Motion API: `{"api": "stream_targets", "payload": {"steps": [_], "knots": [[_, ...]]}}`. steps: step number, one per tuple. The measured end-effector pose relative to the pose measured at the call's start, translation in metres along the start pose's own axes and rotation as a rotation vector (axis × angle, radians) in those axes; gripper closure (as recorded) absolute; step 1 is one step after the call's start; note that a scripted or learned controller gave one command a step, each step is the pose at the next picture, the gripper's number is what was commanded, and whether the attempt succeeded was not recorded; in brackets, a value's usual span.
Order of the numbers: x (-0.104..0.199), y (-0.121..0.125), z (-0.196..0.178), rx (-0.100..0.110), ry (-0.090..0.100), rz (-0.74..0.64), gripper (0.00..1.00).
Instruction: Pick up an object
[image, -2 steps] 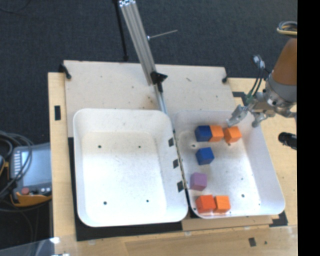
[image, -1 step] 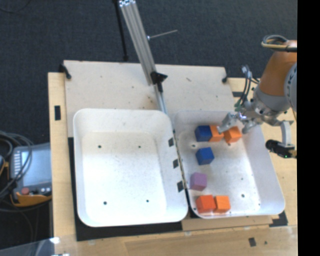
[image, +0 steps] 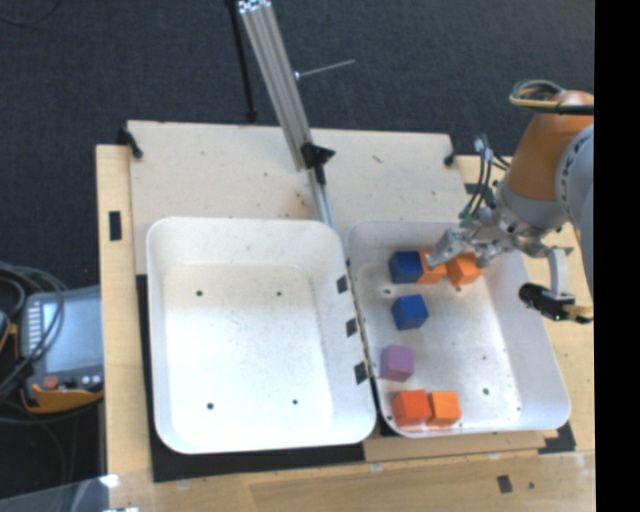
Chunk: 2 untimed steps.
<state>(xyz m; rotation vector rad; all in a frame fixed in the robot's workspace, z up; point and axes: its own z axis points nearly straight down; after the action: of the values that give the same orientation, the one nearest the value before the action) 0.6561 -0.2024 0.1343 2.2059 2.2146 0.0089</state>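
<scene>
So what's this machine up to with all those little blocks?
The arm reaches into the right bin from the right, trying to pick something up. Its gripper sits at an orange block near the bin's far end, next to a blue block; whether it has a grip is unclear. Another blue block, a purple one and two orange ones lie nearer.

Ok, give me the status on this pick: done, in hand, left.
Done: the arm has reached into the right bin, with the gripper at its far end. In hand: an orange block sits at the fingertips, seemingly gripped, though a firm hold isn't clear. Left: a clear lift. Two blue blocks, a purple block and two orange blocks lie untouched.
</scene>
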Motion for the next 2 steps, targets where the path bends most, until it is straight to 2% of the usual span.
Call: {"api": "stream_targets", "payload": {"steps": [1, 2], "knots": [[-0.001, 0.001, -0.012, -0.004, -0.002, -0.002, 1.00], [-0.004, -0.007, -0.067, 0.008, 0.005, 0.005, 1.00]]}}
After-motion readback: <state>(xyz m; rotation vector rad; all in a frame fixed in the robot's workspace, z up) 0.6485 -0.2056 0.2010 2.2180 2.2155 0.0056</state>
